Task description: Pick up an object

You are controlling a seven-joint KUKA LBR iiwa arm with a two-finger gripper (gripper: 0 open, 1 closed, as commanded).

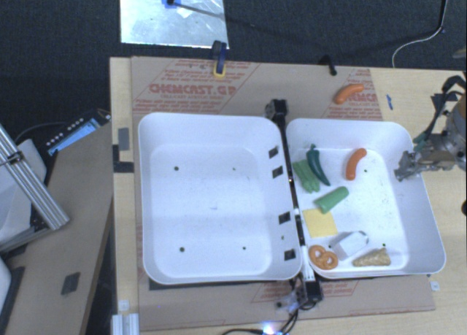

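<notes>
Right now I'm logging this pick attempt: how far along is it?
Nothing looks picked yet. The gripper sits at the right bin's right rim. The orange sausage, green pepper, pretzel and yellow square lie inside. Reaching, grasping and lifting remain.

right bin [419,202] | holds orange sausage [355,163], green pepper [317,166], green cylinder [331,198], yellow square [319,222], pretzel [322,256], white block [351,242], tan wedge [372,257] | all lying flat, apart
</notes>
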